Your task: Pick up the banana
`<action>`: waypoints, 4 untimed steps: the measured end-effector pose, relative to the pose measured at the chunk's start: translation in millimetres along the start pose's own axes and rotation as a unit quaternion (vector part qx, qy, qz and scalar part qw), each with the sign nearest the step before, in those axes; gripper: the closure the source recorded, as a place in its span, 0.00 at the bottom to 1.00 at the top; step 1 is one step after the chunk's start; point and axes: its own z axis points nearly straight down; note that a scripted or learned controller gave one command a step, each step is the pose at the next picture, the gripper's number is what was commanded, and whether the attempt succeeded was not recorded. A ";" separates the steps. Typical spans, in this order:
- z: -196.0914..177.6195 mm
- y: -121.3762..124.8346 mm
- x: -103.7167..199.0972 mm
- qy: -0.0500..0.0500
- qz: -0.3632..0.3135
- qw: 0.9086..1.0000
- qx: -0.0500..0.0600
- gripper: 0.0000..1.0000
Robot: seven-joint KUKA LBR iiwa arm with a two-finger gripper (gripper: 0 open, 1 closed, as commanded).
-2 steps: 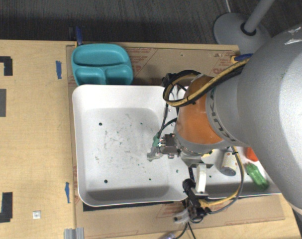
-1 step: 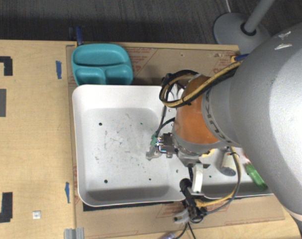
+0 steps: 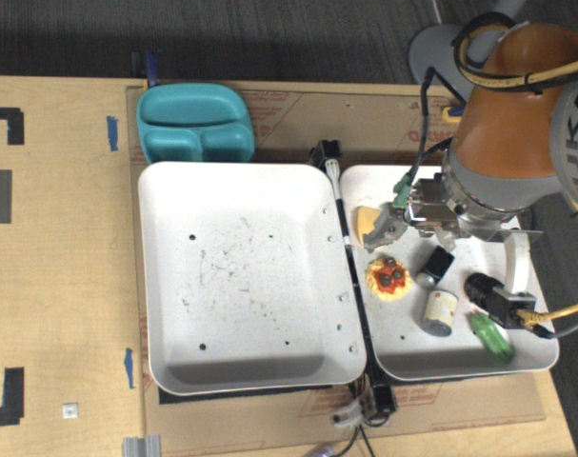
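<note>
The banana (image 3: pixel 367 221) is a pale yellow piece lying near the far left corner of the right bin (image 3: pixel 403 362), partly hidden by the gripper. My gripper (image 3: pixel 388 230) hangs from the orange-banded arm and reaches down right beside the banana, on its right side and touching or nearly touching it. The wrist blocks my sight of the gripper's tip, so I cannot say whether anything is held.
In the right bin lie a round yellow and red toy (image 3: pixel 388 277), a small black block (image 3: pixel 435 266), a white cylinder (image 3: pixel 441 311) and a green item (image 3: pixel 491 337). The left bin (image 3: pixel 241 274) adjoins it. A teal tray (image 3: pixel 195 122) sits behind the left bin.
</note>
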 end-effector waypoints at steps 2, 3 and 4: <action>172.9 -21.9 81.2 -0.001 0.008 1.000 -0.002 0.00; 117.2 -25.5 129.4 0.000 0.006 1.000 0.001 0.00; 212.8 -28.1 176.9 0.001 -0.073 0.997 0.000 0.00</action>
